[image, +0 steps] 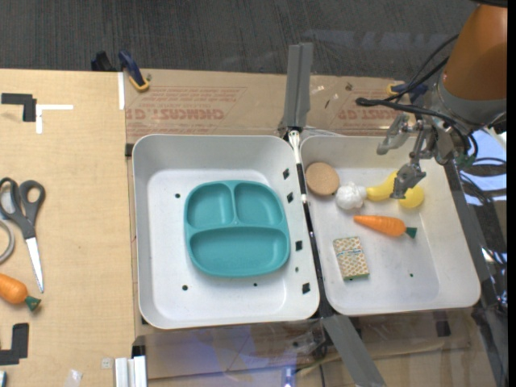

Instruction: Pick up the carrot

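The carrot [380, 226], orange with a small green top, lies in the right bin [451, 289], its tip pointing left. My gripper [405, 177] hangs over the bin's far right part, just above and right of the carrot. Its fingers reach down in front of a yellow banana-like toy [380, 190] and a yellow lemon [413, 199]. Nothing from the bin is seen lifted by it.
A tan round cookie [322, 178], a white garlic-like lump [350, 196] and a small patterned packet [351, 258] share the right bin. The left bin [153, 216] holds a teal divided plate [237, 227]. Scissors [24, 216] and another carrot [12, 289] lie on the bench at left.
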Tool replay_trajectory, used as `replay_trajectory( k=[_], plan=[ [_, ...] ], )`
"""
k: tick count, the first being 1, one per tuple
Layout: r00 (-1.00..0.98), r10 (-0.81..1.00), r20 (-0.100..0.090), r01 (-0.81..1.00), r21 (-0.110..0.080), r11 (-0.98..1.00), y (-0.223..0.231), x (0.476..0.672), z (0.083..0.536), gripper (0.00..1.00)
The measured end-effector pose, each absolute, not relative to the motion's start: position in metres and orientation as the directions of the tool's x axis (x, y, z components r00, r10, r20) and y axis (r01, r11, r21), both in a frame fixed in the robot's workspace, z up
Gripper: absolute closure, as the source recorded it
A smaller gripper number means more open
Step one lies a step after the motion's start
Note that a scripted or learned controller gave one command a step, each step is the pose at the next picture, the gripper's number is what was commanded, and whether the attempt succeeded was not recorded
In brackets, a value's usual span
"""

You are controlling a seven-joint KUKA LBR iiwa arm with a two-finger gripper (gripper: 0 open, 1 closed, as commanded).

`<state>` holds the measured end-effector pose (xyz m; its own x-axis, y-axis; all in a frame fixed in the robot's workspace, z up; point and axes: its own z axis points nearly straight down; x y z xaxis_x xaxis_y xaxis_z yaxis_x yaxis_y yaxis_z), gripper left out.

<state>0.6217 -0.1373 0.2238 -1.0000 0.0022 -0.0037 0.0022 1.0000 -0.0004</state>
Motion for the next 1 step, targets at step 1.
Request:
replay_trajectory(
  k=[1],
  plan=[
    [-0.996,-0.093,-0.004,-0.093,-0.001,0.996,-0.154,0.5869,0.0931,0.0]
  ],
)
